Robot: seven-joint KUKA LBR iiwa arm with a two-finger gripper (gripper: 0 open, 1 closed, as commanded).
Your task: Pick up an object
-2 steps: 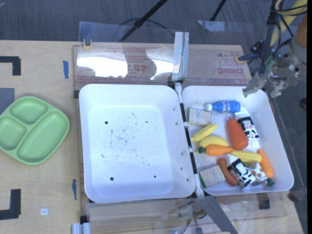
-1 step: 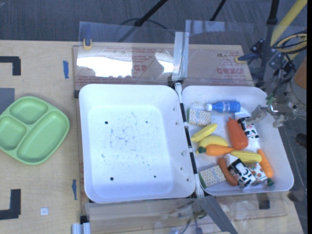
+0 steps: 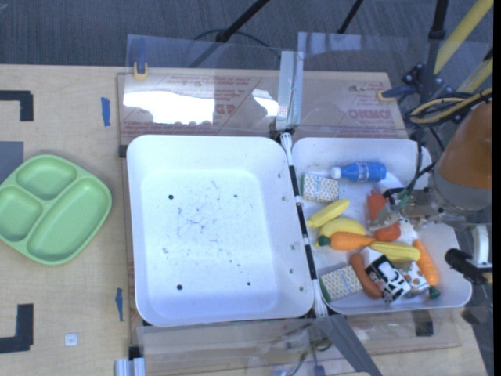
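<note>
Over the right bin [image 3: 395, 149] we cannot tell the gripper [image 3: 407, 202] state; we should aim at one separate toy, like the bottle [image 3: 358, 171].

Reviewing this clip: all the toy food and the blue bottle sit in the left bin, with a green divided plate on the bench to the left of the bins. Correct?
Not quite. The camera view shows the toy food and the blue bottle in the right bin, not the left bin. The green divided plate does lie on the bench left of the bins.
</note>
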